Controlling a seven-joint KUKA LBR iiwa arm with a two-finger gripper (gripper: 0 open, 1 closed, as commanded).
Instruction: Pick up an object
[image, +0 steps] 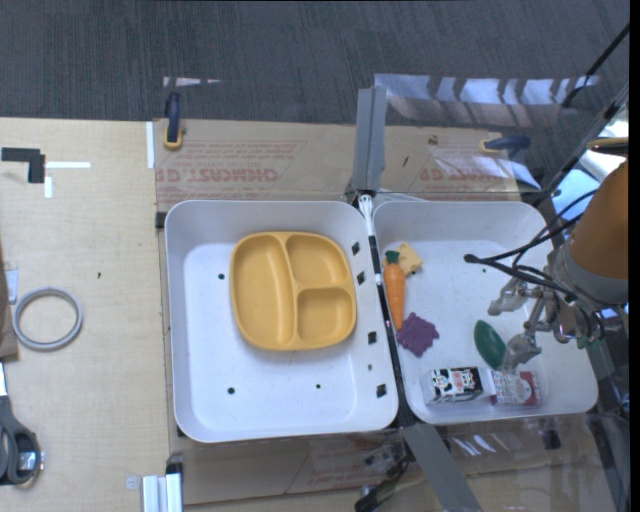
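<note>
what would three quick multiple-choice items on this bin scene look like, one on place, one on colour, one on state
1. Where is the yellow divided plate?
A. left bin
B. right bin
C. on the bench

2. What colour is the grape bunch?
A. red
B. purple
C. white

3. How does the carrot lie?
A. standing upright
B. on the plate
C. flat beside the wall between the bins

Answers: 1 A, the plate rests on the left bin floor. 2 B, the bunch near the carrot in the right bin is purple. 3 C, it lies lengthwise along the right bin's left wall, green top pointing away from the camera.
</note>
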